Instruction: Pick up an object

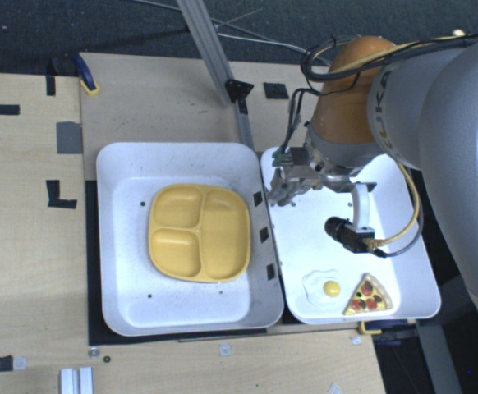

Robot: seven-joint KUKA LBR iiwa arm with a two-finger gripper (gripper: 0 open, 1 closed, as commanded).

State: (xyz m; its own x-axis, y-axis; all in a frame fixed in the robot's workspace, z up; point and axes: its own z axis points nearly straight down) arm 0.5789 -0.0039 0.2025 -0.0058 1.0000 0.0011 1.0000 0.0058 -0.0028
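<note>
We log two shallow white bins side by side on the bench. The left bin (116, 220) holds a yellow divided plate (199, 231), lying flat near its centre, three compartments facing up. The right bin (420, 290) carries two small toy foods at its 6 o'clock end: a fried egg (324, 287) and, just beside it at 3 o'clock, a pizza slice (368, 295). The two are near each other; we cannot tell whether they touch.

The arm (436, 113) enters from 3 o'clock, its orange band (356, 89) above the wrist. The gripper (282, 189) sits over the 11 o'clock corner of the right bin, close to the wall shared with the left bin. We cannot tell whether the pincer is apart or together; the tip is dark and cluttered. We see nothing between it. Egg and pizza lie well apart from the gripper, toward 5 o'clock of it.
</note>
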